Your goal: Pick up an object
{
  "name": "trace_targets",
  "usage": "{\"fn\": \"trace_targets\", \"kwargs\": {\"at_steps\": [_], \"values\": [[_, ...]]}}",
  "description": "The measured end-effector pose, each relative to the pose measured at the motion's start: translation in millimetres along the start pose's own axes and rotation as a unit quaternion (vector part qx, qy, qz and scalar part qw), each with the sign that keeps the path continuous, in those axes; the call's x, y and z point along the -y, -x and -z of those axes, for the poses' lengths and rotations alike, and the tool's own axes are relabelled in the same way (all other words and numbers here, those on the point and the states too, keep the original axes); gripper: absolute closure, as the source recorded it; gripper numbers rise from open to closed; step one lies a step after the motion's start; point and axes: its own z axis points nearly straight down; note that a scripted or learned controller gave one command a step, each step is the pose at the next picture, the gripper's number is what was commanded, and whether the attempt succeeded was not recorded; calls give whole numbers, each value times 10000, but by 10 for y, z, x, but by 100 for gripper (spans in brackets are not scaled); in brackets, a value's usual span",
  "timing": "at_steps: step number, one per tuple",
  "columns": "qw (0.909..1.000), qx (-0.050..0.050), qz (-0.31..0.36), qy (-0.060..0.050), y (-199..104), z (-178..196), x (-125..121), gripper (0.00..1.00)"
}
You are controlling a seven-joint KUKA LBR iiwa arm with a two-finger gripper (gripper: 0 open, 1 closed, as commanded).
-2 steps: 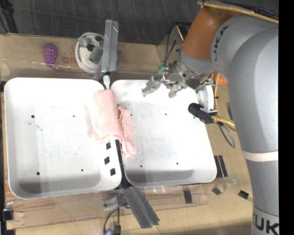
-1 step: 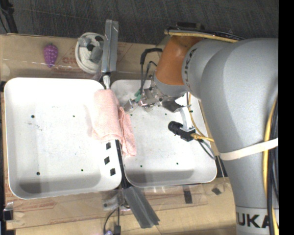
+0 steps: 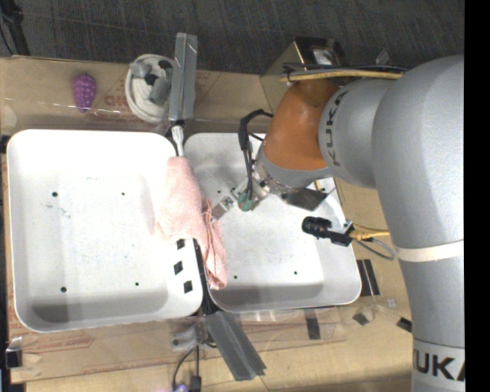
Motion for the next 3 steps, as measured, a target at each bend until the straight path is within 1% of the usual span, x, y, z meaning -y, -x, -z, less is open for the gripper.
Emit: {"fn": "trace_targets", "kwargs": {"at_steps": [1, 2, 3], "values": [[10000, 7, 61, 7, 303, 6, -443, 0], [9951, 6, 991, 7, -64, 1005, -318, 0], [9622, -4, 2722, 2, 0, -8, -69, 0]]}}
